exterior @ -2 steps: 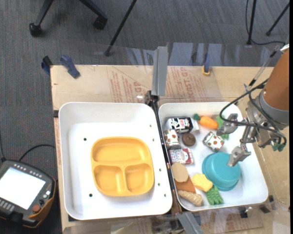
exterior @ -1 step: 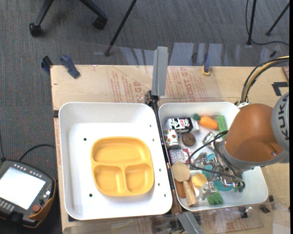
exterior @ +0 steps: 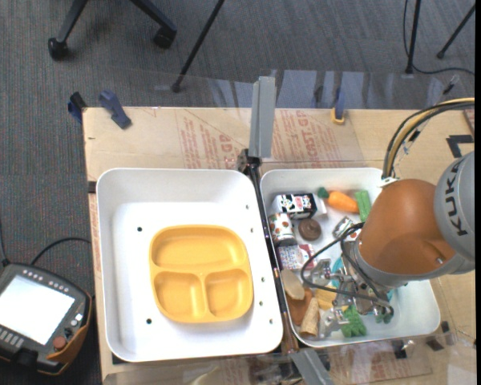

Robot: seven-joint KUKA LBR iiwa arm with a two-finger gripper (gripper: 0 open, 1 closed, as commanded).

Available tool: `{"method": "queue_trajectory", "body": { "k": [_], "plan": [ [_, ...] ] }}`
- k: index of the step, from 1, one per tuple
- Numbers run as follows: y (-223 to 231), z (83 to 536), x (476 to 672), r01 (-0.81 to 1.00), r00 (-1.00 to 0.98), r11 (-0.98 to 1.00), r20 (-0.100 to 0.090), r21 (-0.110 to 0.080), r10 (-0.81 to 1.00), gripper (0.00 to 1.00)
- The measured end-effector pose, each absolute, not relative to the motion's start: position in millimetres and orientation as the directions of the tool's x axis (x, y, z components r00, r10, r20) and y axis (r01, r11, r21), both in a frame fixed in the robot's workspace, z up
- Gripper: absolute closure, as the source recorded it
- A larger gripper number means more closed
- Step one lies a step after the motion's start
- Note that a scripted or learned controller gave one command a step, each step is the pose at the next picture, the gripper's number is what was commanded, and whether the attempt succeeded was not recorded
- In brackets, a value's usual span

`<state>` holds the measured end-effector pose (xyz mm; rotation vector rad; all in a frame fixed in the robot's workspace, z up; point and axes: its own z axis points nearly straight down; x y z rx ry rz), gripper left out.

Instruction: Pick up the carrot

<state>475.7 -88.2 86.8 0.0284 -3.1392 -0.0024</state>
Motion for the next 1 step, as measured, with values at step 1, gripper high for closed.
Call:
{"method": "queue_trajectory", "body": {
  "k": [1],
  "plan": [
    [-79.6,87.1,489.5,-0.058,-0.998,0.998,0.001,0.001,-0.058,0.00]
  ]
}}
